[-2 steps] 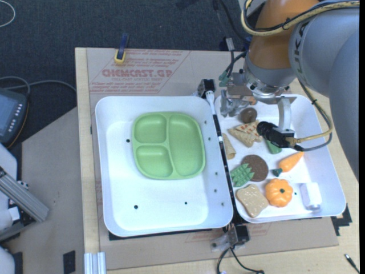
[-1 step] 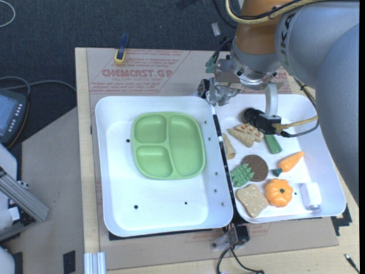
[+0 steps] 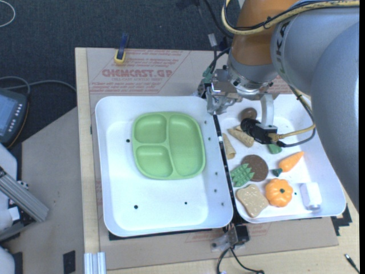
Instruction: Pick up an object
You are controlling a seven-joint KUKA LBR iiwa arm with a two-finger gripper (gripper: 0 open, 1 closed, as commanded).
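My gripper (image 3: 218,100) hangs over the far end of the wall between the two bins, below the orange band of the arm. Nothing can be seen held in it. Just to its right, in the right bin (image 3: 328,178), lie a dark brown disc (image 3: 247,114), two tan cone pieces (image 3: 228,145) (image 3: 241,137), a carrot (image 3: 291,161), a brown cookie (image 3: 256,165), a green leafy piece (image 3: 241,174), an orange pumpkin (image 3: 279,192), a slice of toast (image 3: 251,201) and a small white item (image 3: 311,195).
A green divided plate (image 3: 169,145) lies in the left bin (image 3: 117,170). A black cable part (image 3: 261,132) hangs over the right bin near the cones. The arm's grey body covers the right bin's far right. A yellow-and-blue clamp (image 3: 121,51) sits on the board behind.
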